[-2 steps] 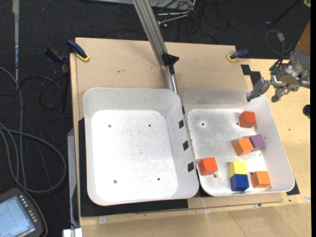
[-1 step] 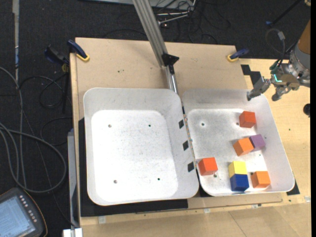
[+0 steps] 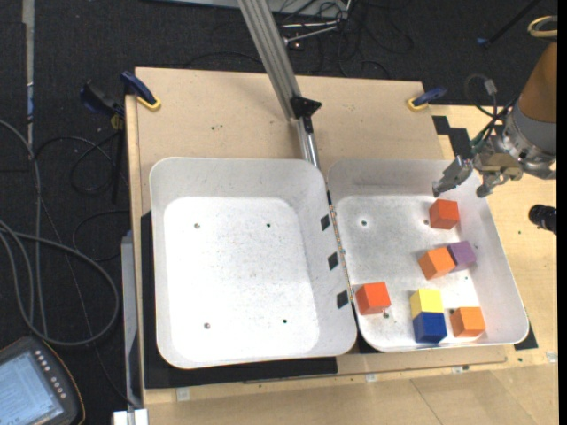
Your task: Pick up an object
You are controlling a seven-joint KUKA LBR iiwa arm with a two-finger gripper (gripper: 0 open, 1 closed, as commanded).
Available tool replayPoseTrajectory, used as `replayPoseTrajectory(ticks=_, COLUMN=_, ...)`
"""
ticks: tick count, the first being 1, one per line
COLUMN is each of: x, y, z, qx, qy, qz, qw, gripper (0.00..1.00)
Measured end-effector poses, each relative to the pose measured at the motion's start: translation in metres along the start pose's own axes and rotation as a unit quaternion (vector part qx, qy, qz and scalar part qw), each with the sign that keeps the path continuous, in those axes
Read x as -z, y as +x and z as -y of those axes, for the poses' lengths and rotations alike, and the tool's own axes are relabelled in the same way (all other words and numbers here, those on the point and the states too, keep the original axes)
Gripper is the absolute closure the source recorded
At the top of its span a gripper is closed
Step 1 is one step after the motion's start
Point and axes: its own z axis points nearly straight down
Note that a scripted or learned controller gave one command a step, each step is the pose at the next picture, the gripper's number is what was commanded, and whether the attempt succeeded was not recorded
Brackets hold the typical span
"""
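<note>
Nearest cube: an orange-red cube [image 3: 444, 213] sits in the right bin [image 3: 390, 184], toward its far right corner, one corner turned at the camera; equal sides, so no long axis shows
Gripper [image 3: 468, 181]: hangs just up and right of that cube, fingers spread apart with nothing between them, pointing down and left
Room by the cube: bare white floor to its left and behind it; the bin's right wall is near
Other cubes: an orange cube [image 3: 437, 261] touching a purple cube [image 3: 462, 255] lie nearer the camera than the first cube; farther on, a yellow cube [image 3: 426, 302] against a blue cube [image 3: 430, 327], an orange cube [image 3: 467, 321] beside them, and an orange-red cube [image 3: 373, 297] well to their left
Left bin [image 3: 168, 237]: lies well left of the cube, rim touching the right bin's
</note>
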Motion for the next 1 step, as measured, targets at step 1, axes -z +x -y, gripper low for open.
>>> replayPoseTrajectory(ticks=1, x=-0.0434, y=-0.0003, z=-0.0015, qx=0.0, qy=0.0, qz=0.0, qw=1.0, gripper=0.0)
